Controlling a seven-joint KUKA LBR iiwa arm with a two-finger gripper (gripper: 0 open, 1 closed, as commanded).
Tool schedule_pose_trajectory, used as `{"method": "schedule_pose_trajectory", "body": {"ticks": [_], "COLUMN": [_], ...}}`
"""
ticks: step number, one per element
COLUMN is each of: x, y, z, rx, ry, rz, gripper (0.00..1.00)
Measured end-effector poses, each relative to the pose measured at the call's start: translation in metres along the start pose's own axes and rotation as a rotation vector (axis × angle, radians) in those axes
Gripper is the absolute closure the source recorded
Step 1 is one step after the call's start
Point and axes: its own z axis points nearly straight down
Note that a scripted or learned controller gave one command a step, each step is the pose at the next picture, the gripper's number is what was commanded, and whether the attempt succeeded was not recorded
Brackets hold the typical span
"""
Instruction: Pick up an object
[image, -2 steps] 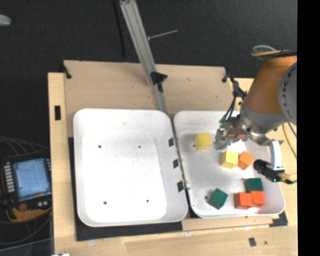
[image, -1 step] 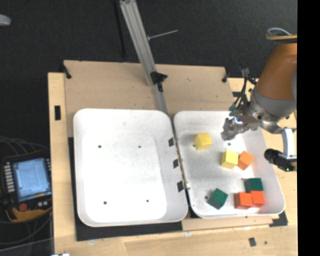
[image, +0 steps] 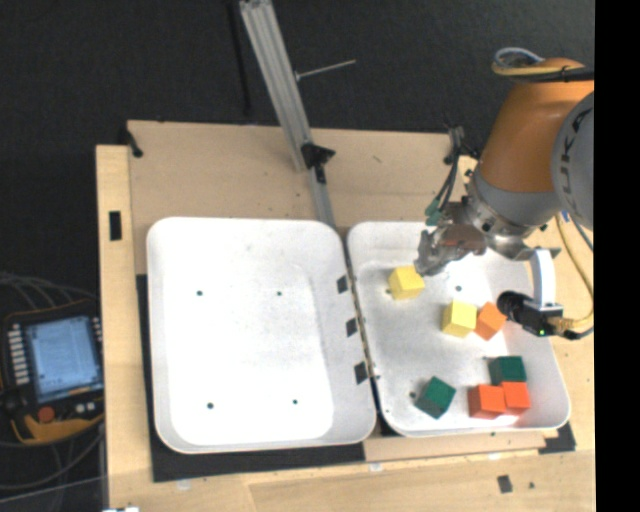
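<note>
My gripper (image: 432, 258) hangs over the upper left part of the right bin (image: 400, 340), reaching in from the right. A yellow cube (image: 406, 283) sits just below and left of its fingertips, very close to them. I cannot make out any contact between the two. Further right in the same bin lie a pale yellow block (image: 460, 319) and an orange block (image: 491, 321) touching each other. A dark green block (image: 435, 397) rests near the bin's front. A green block (image: 507, 369) and an orange-red block (image: 498, 399) sit at the front right.
The left bin (image: 245, 330) lies beside the right one, with dark clips along the shared edge. A slanted metal pole (image: 290, 110) rises behind the bins. A handheld pendant (image: 55, 360) sits off the bench at the far left.
</note>
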Motion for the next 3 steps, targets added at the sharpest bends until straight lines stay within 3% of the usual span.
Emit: {"method": "schedule_pose_trajectory", "body": {"ticks": [2,3], "x": [0.121,0.163], "y": [0.027,0.039], "z": [0.004,0.005], "rx": [-0.001,-0.001], "ry": [-0.001,0.000], "rz": [-0.001,0.000], "gripper": [1.00,1.00]}}
